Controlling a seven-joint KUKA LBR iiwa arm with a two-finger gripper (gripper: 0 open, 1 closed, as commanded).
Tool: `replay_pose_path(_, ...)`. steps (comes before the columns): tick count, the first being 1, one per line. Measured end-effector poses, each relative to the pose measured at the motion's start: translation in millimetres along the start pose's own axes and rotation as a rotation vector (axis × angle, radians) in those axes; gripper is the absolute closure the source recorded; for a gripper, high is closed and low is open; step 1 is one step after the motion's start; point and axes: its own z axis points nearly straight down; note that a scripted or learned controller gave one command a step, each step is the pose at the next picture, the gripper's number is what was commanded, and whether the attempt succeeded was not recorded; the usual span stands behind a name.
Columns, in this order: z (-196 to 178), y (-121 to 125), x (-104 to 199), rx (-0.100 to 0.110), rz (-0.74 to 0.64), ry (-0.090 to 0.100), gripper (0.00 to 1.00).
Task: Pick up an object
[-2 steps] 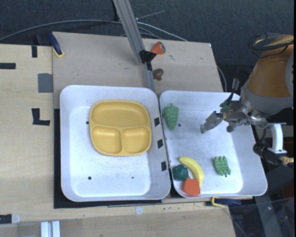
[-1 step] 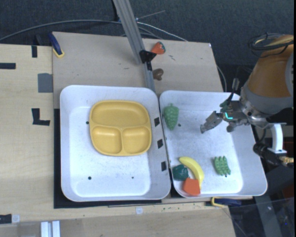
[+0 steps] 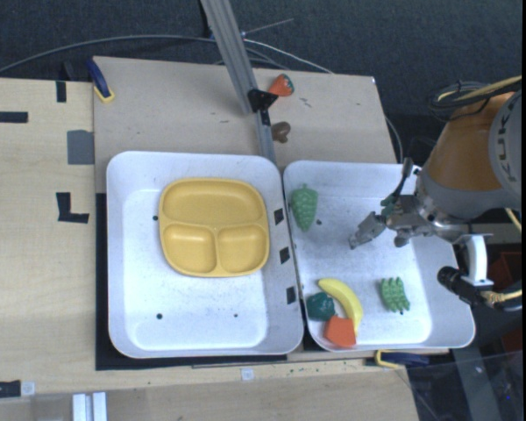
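Grey claw (image 3: 384, 235) spread wide and holding nothing above right bin (image 3: 438, 323), banana (image 3: 342, 296) near front edge

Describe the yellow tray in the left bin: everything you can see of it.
The yellow tray is a rounded-corner rectangle, smooth and matte like moulded plastic, lying flat and right side up. Raised ridges split it into three compartments: one wide one along the far side and two smaller ones side by side nearer the camera. None holds anything. It rests on the floor of the left bin, in its far half, turned slightly off the bin's edges. Nothing else touches it.
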Motion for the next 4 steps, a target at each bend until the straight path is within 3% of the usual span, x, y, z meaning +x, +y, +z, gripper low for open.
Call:
replay_pose_path(1,59.1,6.4,-3.8,0.001,-0.001,0.0,0.0)
replay_pose_path(2,83.1,6.6,-3.7,-0.006,-0.001,-0.001,0.0)
replay_pose_path(3,72.5,6.6,-2.8,-0.005,-0.002,0.0,1.0)
replay_pose_path(4,20.6,-3.4,-3.7,-0.008,0.0,0.0,1.0)
